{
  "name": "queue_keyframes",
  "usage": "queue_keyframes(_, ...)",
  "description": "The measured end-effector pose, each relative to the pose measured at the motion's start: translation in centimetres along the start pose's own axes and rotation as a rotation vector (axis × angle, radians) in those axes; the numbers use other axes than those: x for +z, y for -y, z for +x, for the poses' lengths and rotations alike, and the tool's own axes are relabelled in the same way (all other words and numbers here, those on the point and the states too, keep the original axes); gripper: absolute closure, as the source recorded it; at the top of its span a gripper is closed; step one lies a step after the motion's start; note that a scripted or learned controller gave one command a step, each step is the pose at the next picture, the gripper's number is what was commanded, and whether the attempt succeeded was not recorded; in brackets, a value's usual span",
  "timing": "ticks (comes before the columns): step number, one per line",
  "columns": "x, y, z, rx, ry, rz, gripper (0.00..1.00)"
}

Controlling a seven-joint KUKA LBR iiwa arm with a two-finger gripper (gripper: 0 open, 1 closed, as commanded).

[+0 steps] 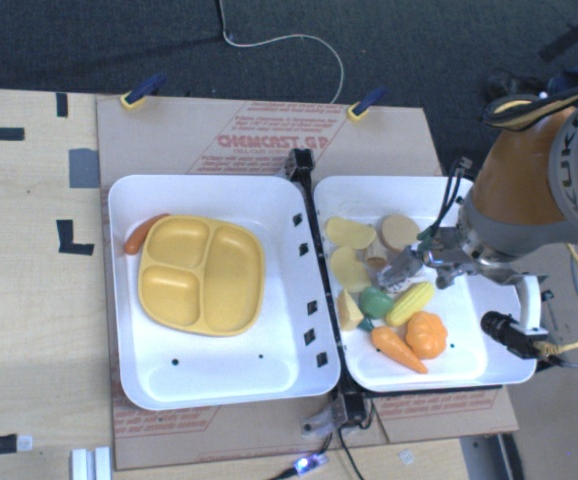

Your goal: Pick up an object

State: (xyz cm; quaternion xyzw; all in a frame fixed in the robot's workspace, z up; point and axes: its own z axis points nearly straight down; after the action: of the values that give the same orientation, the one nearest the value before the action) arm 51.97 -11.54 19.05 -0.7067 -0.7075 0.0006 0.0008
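Crowded around the gripper [401, 268] in the right bin [489, 368] lie play foods: a corn cob [410, 302] and green piece [375, 302] just below the jaws, an orange fruit [426, 334] and carrot [399, 349] further below, pale potato pieces [349, 234] to their left. Whether the jaws are apart or together, I cannot tell. The left bin [209, 368] holds a yellow divided plate [202, 274] beside an orange sausage [139, 235]. Both bins sit on cardboard [269, 138].
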Motion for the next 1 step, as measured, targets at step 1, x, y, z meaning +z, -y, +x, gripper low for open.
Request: queue_keyframes(1, 11.17, -3.81, 1.7, -0.002, 0.001, -0.001, 0.0)
